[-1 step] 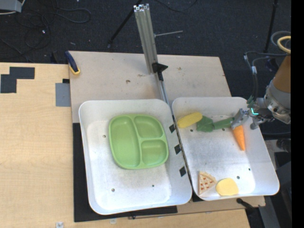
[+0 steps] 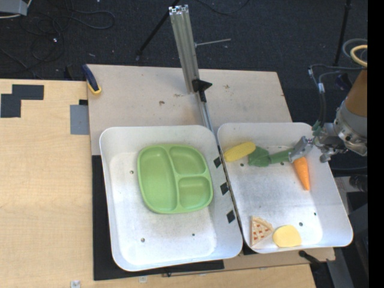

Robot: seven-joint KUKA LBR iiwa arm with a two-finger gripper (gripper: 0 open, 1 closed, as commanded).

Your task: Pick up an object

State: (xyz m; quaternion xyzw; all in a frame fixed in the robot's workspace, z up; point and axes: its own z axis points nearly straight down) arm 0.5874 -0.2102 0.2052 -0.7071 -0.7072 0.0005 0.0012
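Note:
The right bin (image 2: 336, 221) holds several toy foods. An orange carrot (image 2: 302, 173) lies near its upper right side. Along the bin's back edge are a yellow piece (image 2: 239, 151) and a green vegetable (image 2: 261, 158). At the front are a pizza slice (image 2: 260, 231) and a round yellow piece (image 2: 287, 236). My gripper (image 2: 313, 151) hangs over the bin's back right corner, just above the carrot's top end. Its fingers are spread open and nothing sits between them.
The left bin (image 2: 120, 221) contains a green divided plate (image 2: 175, 178). An upright aluminium post (image 2: 186, 50) stands behind the bins. A narrow divider with black clips (image 2: 223, 188) separates the two bins. The bench's pale wood surface (image 2: 42, 179) stretches to the left.

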